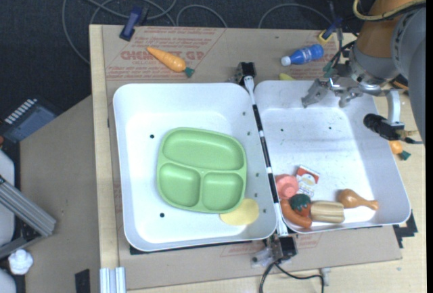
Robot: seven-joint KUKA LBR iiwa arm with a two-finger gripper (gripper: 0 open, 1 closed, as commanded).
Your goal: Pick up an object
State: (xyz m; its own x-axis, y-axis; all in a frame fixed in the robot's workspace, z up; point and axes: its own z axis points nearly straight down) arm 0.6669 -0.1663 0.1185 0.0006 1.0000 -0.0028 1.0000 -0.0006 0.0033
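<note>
Here, the gripper (329,93) is hanging over the upper edge of the right bin (379,166), upper right of the frame; its two fingers (312,96) are standing spread apart, pinching nothing and touching no object. The grey arm (396,41) is entering from the right, its upper part cut off by the frame edge.

Right bin, lower corner: a pink piece (287,185), a small red-and-white packet (308,178), a hot-dog bun (326,212), an orange-brown drumstick-shaped toy (356,200) and a dark green and orange item (298,207) are lying bunched together, partly overlapping, hard to separate. The rest of that bin's floor is lying open beneath the gripper.

Left bin (135,149): a green divided plate (201,170) is sitting mid-bin, a pale yellow piece (240,213) touching its lower right rim.

On the bench outside the bins: a toy carrot (169,59), upper left, and a blue-and-white bottle (303,55), just beside the gripper.
</note>
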